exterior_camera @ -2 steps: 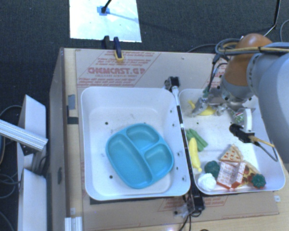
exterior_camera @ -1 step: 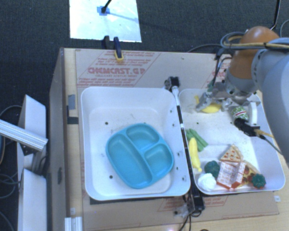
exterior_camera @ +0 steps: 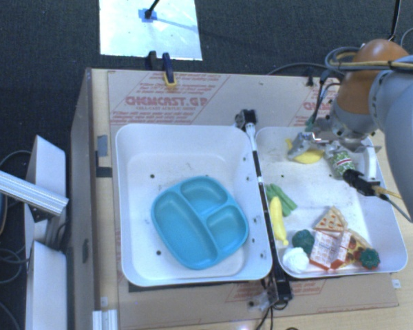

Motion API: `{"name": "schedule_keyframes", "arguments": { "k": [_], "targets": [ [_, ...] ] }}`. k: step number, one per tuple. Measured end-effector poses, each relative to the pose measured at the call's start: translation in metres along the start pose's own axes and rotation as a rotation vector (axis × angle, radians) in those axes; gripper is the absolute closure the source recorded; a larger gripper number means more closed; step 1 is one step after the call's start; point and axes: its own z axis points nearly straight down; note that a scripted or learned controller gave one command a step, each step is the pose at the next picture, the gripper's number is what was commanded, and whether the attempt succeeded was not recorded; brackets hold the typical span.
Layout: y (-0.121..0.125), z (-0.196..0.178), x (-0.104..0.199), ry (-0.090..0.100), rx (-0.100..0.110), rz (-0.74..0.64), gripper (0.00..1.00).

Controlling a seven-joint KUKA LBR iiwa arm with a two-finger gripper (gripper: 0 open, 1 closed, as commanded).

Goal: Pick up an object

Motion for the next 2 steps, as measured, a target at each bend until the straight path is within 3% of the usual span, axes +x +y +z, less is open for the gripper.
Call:
{"name": "schedule_keyframes", "arguments": {
  "k": [1,2],
  "targets": [
    [0.004,0.013,-0.015,0.004,0.008,-0.001,0.0],
    [0.003,0.003,-0.016,0.003,0.014,-0.004,1.0]
  ]
}}
